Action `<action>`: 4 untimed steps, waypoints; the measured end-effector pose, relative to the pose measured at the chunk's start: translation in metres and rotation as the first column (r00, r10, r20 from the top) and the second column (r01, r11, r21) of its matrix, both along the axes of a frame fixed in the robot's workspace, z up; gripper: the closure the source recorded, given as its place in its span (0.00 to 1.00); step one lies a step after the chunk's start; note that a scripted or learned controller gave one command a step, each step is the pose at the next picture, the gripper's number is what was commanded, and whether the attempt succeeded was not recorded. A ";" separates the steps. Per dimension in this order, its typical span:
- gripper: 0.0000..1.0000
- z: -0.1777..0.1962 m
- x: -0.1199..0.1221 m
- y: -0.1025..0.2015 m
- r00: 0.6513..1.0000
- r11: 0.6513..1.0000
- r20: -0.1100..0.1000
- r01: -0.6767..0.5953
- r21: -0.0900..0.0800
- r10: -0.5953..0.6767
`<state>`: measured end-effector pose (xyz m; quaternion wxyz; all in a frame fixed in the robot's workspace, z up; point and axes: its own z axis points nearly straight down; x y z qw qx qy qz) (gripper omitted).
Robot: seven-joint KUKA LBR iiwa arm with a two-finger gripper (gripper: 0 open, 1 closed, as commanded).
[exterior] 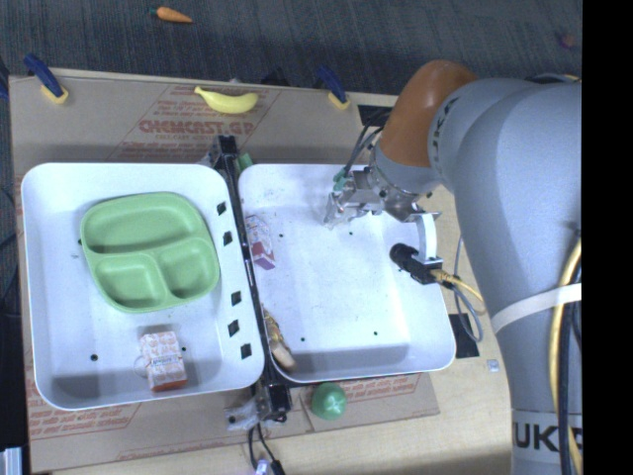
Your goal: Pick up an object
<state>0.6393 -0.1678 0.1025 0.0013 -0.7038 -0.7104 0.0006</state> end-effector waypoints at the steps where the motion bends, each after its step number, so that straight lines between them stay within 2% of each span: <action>1: 1.00 0.131 0.019 0.055 1.000 1.000 0.006 0.003 0.000 -0.003; 2: 0.00 0.129 0.017 0.054 1.000 1.000 0.001 0.004 0.000 -0.004; 3: 0.00 0.101 0.016 -0.037 1.000 1.000 0.001 0.008 -0.002 -0.008; 4: 0.00 -0.012 -0.003 -0.042 1.000 1.000 -0.002 0.004 0.000 -0.004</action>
